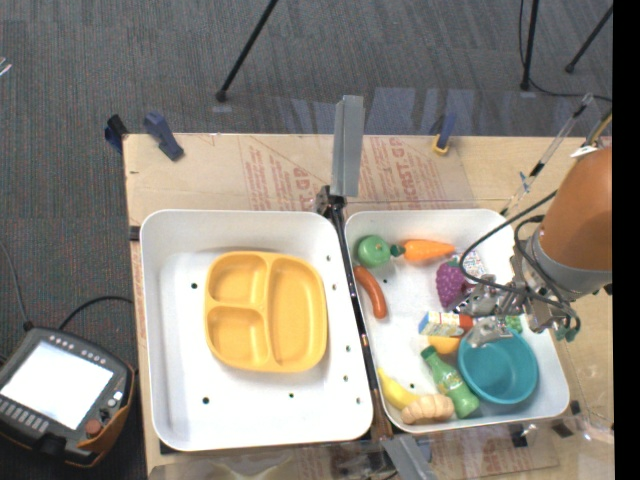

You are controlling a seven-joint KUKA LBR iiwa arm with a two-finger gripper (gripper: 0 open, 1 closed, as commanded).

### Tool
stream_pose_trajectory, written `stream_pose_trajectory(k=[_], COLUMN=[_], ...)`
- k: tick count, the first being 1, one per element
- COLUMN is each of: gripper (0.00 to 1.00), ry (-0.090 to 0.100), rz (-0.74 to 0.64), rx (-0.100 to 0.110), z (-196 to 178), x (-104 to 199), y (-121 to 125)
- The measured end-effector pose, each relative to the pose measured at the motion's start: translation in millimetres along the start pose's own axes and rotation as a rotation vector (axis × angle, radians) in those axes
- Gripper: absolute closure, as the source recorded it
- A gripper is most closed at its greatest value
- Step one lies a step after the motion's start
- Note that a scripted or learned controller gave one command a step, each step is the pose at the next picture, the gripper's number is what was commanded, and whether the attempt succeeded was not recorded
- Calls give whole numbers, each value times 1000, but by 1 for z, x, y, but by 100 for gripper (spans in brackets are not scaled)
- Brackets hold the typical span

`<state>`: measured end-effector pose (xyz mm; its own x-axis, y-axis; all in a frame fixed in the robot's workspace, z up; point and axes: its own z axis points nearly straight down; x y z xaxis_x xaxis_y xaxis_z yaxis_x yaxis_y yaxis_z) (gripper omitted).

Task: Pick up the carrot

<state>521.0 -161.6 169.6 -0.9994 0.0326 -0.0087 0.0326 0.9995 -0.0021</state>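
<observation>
While the arm (585,218) reached in from the right w/ its orange band showing, the gripper (500,313) hung low over the right bin (420,220), just above the teal bowl's (500,373) near rim; whether it was open or shut couldn't be told from this angle. The carrot (428,251) lay on its side near the bin's back wall, tip pointing right, its stem end touching or nearly touching a green apple (374,251), and well apart from the gripper. Nothing could be seen in the tool's grasp. Purple grapes (450,284) sat just below and right of the carrot, betw. it and the gripper. A sausage (371,292) lay at a slant by the bin's left wall. Toward the front: a green bottle (449,378) beside the bowl, a banana (396,389) and a tan bread piece (428,408) at the front edge. The left bin (165,258) held a yellow tray (267,310) w/ three compartments. A handheld pendant (62,393) sat on the floor at lower left.
</observation>
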Motion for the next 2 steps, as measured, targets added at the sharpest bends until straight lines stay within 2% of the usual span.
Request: stream_pose_trajectory(k=[1,2], gripper=[0,0], ry=[8,13], rz=[-1,-2], rx=[-3,-6], z=[4,86], x=[2,-19], y=[1,36])
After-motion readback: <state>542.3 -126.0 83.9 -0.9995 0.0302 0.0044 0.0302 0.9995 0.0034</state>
